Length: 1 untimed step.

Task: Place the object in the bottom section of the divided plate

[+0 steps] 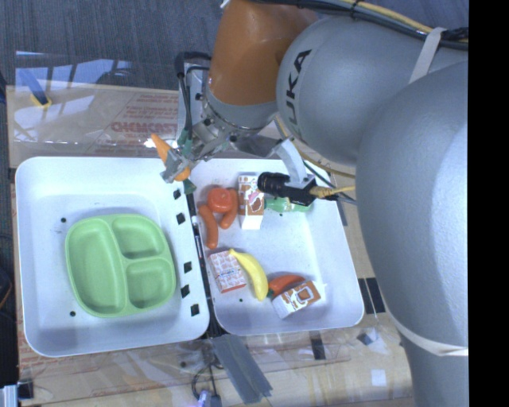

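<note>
One carrot (169,153), small, orange with a green stub, sits pinched in the gripper (181,159) at upper centre, above the bins' shared edge. Recommended: carry it left and down to the plate (121,264), releasing low over the bottom section so it cannot roll.

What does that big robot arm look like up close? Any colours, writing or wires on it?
The arm is made of bulky, rounded, smooth grey shells. Dark letters reading KUKA run along one segment. Above the wrist sits a glossy orange band. Thin black cables and a pale strap cross the upper shell. The gripper is small metal hardware with orange-tipped parts near its end.
</note>
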Available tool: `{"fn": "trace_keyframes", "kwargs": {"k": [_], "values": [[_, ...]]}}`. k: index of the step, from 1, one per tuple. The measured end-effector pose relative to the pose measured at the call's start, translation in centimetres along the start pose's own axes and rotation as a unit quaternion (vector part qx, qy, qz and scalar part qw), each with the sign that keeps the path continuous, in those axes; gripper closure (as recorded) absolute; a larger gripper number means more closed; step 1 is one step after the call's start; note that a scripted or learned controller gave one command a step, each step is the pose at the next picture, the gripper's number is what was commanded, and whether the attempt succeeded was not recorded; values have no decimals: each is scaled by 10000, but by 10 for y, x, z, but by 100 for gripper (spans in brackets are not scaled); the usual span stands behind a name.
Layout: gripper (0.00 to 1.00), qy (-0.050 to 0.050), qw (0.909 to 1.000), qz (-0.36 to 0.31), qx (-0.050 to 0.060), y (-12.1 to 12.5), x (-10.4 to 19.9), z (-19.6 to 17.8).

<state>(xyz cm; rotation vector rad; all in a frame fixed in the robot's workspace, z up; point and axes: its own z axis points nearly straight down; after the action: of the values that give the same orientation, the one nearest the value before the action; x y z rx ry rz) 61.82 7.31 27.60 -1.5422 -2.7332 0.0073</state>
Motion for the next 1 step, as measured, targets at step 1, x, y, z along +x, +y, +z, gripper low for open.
{"fn": "trace_keyframes", "kwargs": {"k": [1], "values": [[100,7,10000,-77,25,-1,71,79]]}}
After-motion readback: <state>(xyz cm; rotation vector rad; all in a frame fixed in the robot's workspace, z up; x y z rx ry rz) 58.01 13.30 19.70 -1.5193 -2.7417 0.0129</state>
